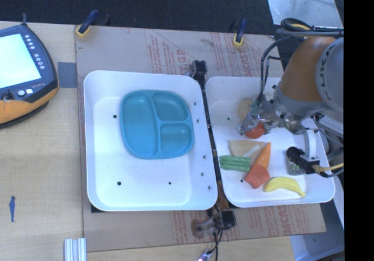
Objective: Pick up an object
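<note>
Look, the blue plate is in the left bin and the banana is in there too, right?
Not quite. The blue plate is in the left bin, but the banana lies in the right bin, near its front edge, as the camera view shows.

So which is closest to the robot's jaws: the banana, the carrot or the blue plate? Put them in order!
Measured from the gripper:
1. Carrot, just below, right bin.
2. Banana, right bin's bottom edge.
3. Blue plate, left bin.
</note>
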You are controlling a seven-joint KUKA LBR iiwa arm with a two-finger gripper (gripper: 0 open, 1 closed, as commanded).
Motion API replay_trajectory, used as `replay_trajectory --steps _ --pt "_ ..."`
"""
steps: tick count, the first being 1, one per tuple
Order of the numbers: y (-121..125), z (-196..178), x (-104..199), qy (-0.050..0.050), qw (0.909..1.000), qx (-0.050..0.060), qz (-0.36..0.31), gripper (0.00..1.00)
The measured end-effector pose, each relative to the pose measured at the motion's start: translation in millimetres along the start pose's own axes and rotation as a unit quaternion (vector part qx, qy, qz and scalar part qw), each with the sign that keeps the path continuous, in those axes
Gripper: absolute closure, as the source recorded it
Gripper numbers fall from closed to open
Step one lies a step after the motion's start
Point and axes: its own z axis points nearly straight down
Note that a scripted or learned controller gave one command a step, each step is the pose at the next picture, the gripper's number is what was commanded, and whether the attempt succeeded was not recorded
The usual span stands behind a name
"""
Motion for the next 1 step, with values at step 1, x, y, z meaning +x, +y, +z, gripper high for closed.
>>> replay_trajectory --steps 1 --pt "-18.2 -96.6 63.7 0.002 1.0000 -0.003 0.000 1.00"
